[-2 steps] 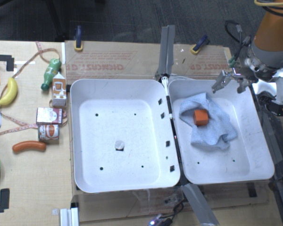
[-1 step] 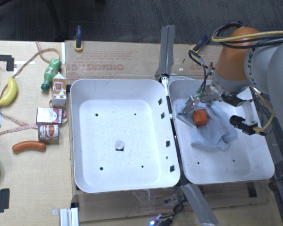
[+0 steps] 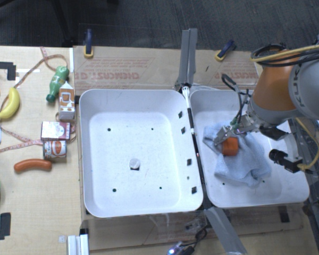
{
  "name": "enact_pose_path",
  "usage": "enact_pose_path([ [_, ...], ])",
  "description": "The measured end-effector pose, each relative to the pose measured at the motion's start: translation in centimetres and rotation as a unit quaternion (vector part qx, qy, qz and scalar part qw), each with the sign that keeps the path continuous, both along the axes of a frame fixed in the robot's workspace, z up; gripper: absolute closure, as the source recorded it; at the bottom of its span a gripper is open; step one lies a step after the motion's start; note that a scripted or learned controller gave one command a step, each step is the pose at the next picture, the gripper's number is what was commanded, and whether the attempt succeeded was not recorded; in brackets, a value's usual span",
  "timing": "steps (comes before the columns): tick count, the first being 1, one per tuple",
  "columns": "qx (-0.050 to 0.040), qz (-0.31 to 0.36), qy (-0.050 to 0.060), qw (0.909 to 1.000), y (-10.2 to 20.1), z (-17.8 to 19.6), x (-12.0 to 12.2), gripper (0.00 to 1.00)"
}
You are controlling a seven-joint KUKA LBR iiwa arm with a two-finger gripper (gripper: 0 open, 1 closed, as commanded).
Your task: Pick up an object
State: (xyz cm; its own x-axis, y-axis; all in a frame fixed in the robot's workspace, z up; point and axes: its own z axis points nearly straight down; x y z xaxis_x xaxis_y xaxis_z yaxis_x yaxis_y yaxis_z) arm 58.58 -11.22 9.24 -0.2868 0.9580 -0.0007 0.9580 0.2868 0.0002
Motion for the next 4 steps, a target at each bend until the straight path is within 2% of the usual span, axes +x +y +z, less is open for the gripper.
enact_pose_path([
  [1, 0.0001, -0.002, -0.001, 1.0, -0.1, 1.0, 0.1, 1.0],
  [2, -0.0003, 0.08, -0.001, 0.9968, 3.6, 10.0, 6.9, 1.0],
  [3, -0.0007, -0.056, 0.0, 0.9984, 7.0, 12.3, 7.3, 1.0],
  [4, -0.0005, 0.071, 0.001, 0.9975, 2.5, 10.4, 7.3, 1.0],
])
